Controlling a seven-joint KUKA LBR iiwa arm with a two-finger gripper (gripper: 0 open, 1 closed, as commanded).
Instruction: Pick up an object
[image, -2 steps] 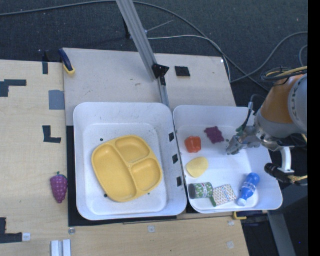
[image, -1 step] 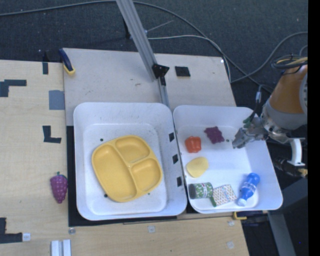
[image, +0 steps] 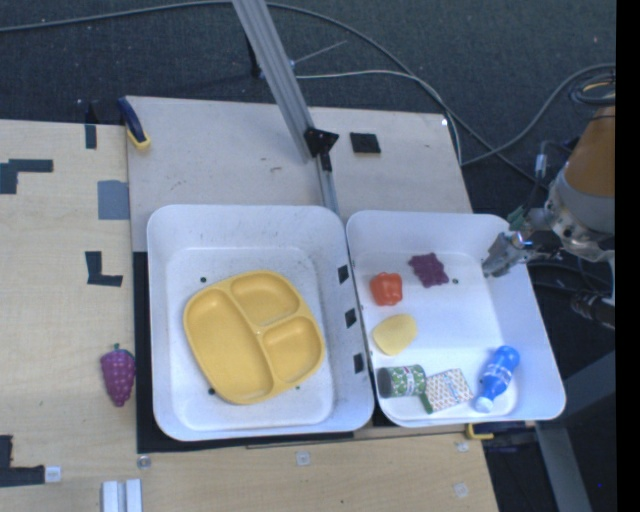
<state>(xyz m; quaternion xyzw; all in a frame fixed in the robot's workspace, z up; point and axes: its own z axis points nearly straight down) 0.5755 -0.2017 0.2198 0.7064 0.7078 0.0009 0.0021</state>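
Gripper hung over the right bin's upper right edge; you couldn't tell its opening, and nothing showed in it. Purple piece lay nearest, with red piece, yellow piece and blue bottle untouched. Pickup not yet started.

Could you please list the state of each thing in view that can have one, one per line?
gripper: over the right bin's right rim, holding nothing.
yellow divided plate: flat in the left bin, compartments empty.
blue bottle: lying on its side.
green can: lying on its side.
purple grapes: on the bench, outside the bins.
red item: resting in the right bin.
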